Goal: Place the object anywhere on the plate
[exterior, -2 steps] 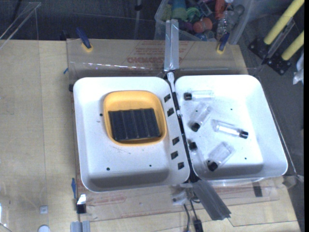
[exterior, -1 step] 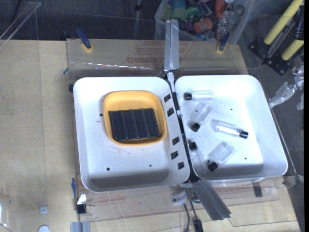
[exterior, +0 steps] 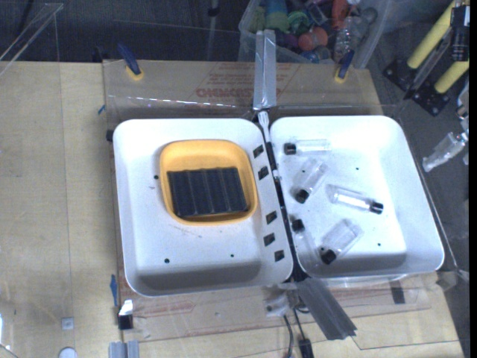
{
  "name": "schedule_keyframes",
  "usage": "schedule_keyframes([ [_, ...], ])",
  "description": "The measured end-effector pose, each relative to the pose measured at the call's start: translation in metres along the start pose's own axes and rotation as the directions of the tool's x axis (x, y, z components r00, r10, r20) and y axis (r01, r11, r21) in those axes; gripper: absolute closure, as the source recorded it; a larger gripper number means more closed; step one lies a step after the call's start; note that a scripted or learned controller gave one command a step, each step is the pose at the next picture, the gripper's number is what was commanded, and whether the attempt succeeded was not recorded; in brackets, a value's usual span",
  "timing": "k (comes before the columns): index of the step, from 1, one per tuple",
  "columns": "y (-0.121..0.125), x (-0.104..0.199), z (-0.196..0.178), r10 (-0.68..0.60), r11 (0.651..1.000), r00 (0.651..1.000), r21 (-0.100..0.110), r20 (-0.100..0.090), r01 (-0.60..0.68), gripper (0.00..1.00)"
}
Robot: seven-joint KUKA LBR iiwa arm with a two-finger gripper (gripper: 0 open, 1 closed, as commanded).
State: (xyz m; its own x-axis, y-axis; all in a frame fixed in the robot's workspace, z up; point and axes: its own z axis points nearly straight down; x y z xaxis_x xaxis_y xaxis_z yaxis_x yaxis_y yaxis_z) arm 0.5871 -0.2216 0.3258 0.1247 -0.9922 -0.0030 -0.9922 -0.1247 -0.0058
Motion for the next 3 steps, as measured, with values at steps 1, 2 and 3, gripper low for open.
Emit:
schedule_keyframes([
  [1,0.011,-0.011,-0.039,-0.287,0.958,0.958,0.0,0.0,0.287,0.0],
  [2,0.002,-0.015,-0.072,-0.628,0.778,0.778,-0.001,0.001,0.628,0.0],
  [3,0.008,-0.016,0.005,-0.878,0.479,0.479,0.0,0.003,0.878,0.0],
])
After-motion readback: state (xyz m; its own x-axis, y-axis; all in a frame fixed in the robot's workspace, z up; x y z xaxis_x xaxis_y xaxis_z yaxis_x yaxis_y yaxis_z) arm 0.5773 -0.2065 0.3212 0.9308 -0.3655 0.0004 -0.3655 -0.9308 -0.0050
